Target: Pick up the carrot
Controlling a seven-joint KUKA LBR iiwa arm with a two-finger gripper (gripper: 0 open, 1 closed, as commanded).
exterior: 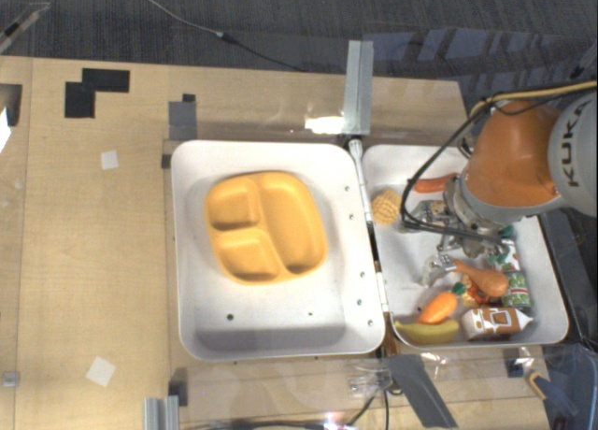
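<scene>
The carrot (438, 307) is a short, stubby orange piece with a small green tip at its upper right end. It lies tilted in the right bin (402, 260), toward that bin's near edge. Just below the carrot, touching or nearly so, a yellow banana (428, 331) lies along the bin's near wall. To the carrot's right stands a small brown and white carton (493, 322). Up and to the right of the carrot lies a longer orange-brown piece of food (484, 279), which I cannot identify with certainty.

Above the carrot the hand (447, 258) hangs over the bin, its metal parts pointing down just beside the carrot's upper end; I cannot tell whether it is open or closed, or whether it touches anything. The arm (509, 157) comes in from the right, its orange band sitting well above the carrot, with black cables looping off its left side.

Farther up from the carrot a yellow corn cob (385, 205) lies near the bin's left wall. Left of the carrot, the left bin (271, 330) holds a yellow divided tray (266, 225). Both bins rest on the wooden desk (93, 250).
</scene>
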